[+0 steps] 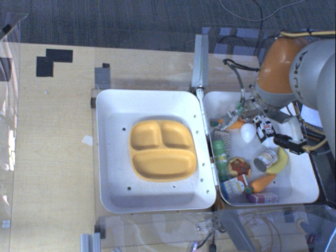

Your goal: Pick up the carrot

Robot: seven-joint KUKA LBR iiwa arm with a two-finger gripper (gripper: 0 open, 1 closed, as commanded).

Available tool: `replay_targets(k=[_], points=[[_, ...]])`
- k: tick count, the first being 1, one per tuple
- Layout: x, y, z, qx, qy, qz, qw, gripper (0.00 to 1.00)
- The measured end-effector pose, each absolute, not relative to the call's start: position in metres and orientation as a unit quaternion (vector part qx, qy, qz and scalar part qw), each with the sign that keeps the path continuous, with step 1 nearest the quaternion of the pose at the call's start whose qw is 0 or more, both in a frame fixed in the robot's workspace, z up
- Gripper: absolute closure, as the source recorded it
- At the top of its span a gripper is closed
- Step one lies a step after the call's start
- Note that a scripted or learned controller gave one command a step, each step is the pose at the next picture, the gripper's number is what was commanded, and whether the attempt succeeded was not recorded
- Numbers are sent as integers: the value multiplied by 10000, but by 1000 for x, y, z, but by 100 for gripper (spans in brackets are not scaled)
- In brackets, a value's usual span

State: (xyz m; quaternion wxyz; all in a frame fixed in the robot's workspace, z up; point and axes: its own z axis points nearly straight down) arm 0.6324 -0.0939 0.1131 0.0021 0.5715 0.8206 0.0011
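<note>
Carrot [263,182] sits low in the right bin [313,190], well below the claw [242,113] and a bit to its right in the shot, lying slanted, thick end up toward the banana [282,161]. Crowded spot: small can [265,158] just above it, banana curling beside that, purple packet [262,197] touching its lower side, juice box [234,187] at its left tip. Claw is up at the top of the bin, over the clutter near the white egg [247,133] — can't tell if it's apart or together, too tangled w/ wires. Nothing gripped as far as I can see. To do this well, imo: clear the can, come down over the carrot's mid-section, pinch across the narrow width, not lengthwise. Risk: snagging the packet or nudging the can. Yellow tray [163,150] in the left bin [110,156] sits far off to the claw's left, out of play.
</note>
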Motion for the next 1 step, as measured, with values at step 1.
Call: replay_targets(k=[1], points=[[631, -94, 99, 5606, 8280, 75, 115, 0]])
